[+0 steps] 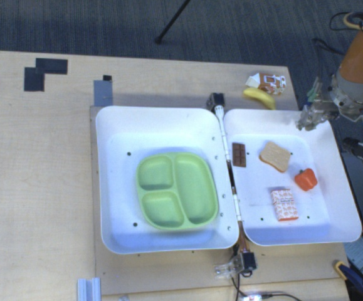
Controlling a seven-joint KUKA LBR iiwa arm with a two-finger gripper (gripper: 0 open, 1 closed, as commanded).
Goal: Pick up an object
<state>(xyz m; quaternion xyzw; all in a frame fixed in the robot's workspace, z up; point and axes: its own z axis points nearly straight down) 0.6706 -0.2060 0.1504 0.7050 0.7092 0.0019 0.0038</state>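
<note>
While your hand (306, 121) hovers at the right bin's (331, 231) upper rim, its grip state unreadable, take the light, stiff toast (275, 156) by its edges.

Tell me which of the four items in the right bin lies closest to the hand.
The bread slice, tan and lying uppermost in the right bin, is closest to the hand.

We see a green divided plate (177, 190) in the left white bin (109, 168), a banana (259, 96) and a small packet (272, 82) on the counter (37, 187) at one o'clock, and a dark rod (180, 10) at twelve.
</note>
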